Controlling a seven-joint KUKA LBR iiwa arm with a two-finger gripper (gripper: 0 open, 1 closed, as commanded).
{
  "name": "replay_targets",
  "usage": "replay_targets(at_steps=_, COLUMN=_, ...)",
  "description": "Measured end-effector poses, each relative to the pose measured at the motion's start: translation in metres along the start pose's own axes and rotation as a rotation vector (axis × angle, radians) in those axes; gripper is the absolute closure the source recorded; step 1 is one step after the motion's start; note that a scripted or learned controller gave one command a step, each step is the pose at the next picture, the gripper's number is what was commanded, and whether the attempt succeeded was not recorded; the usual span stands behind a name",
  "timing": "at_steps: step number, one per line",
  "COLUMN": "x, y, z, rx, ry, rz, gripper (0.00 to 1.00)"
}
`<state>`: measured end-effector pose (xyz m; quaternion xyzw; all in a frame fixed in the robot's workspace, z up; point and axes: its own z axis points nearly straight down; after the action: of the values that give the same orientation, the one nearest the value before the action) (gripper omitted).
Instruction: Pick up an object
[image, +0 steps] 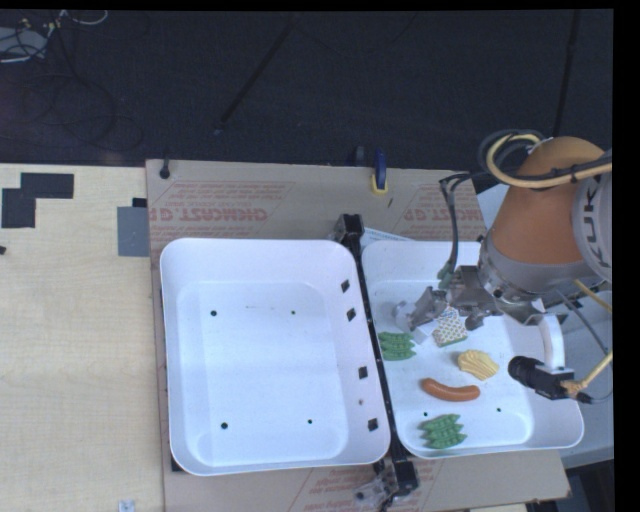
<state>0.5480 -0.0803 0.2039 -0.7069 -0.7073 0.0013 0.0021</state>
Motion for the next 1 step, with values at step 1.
replay_targets(at_steps=1, x=-0.0068, y=-0.0159, z=0.0519, rx=0.001, ry=0.0, rz=0.0, gripper=0.0)
